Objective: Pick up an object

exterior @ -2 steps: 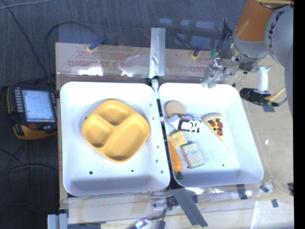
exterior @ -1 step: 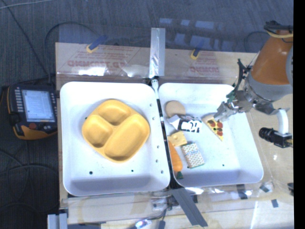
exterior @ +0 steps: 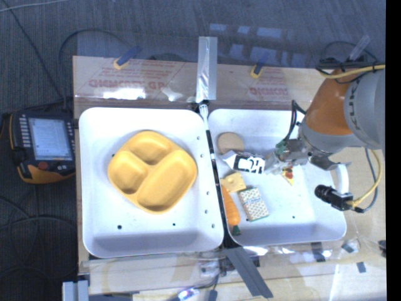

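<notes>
1. One gripper (exterior: 283,157) hangs low in the right bin (exterior: 326,227), reached in from the right under the grey arm (exterior: 351,115) with its orange band; whether it is released or clenched cannot be told from this height, and nothing is seen caught in it.
2. Just left of the gripper lies the black-and-white object (exterior: 249,163) — the closest thing to it, near enough that they look almost touching. Its long axis runs roughly left to right, in line with the arm's reach.
3. By my judgement this is the likeliest target: a short shift leftward would set the gripper over it, and a grasp across its short side — near to far — looks the better fit.
4. Farther out, the round tan piece (exterior: 230,142) sits on the far-left side, the yellow wedge (exterior: 234,182) and the patterned block (exterior: 254,204) on the near-left, and the orange carrot-like piece (exterior: 230,209) lies along the bin's left wall, long axis near to far.
5. Well apart, the left bin (exterior: 94,231) holds a yellow sectioned dish (exterior: 152,170).
</notes>
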